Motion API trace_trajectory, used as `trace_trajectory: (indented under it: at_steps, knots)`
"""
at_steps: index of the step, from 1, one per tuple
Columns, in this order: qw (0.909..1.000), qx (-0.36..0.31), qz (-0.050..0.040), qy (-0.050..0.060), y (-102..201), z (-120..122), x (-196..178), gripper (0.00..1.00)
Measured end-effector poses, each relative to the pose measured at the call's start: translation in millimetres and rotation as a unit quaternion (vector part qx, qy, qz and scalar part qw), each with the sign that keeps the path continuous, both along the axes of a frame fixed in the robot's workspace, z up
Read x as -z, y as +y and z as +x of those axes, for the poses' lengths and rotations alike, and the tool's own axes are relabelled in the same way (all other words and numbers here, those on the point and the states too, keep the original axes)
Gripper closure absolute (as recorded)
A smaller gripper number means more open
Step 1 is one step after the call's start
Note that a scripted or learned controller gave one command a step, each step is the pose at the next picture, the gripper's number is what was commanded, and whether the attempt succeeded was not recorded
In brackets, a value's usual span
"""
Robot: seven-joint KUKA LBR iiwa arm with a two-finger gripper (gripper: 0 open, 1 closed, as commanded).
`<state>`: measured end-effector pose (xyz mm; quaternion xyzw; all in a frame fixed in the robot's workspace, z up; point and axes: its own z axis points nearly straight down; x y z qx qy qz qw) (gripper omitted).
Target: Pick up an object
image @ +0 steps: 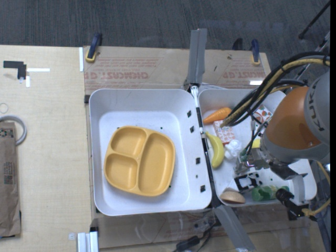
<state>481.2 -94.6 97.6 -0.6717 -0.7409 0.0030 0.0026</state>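
Right bin (210,96) holds a loose pile. Banana (214,149), yellow, curved, lies lengthwise along left wall. Carrot (217,114), orange, slanted, near the bin's far end above banana. Red-white packet (225,135) between them, just beside a small white crumpled item (231,150). Tan bread-like piece (232,196) at near edge. Green item (261,193) right of it, partly hidden.

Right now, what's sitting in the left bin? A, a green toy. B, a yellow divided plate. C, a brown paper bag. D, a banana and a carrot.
B: the yellow divided plate lies alone in the left bin; the banana and carrot are in the right bin.
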Motion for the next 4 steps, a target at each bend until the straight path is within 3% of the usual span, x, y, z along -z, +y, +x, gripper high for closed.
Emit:
trace_trajectory:
  at_steps: [1,2,3,4]
  knots:
    - [0.9918,0.128,-0.0011,-0.002,-4,40,7,1.00]
    - [0.9917,0.128,-0.0012,-0.002,-4,40,8,0.00]
    - [0.9943,0.106,-0.0016,-0.003,-9,124,-66,0.00]
    - [0.9978,-0.066,0.0000,-0.003,-31,73,-17,0.00]
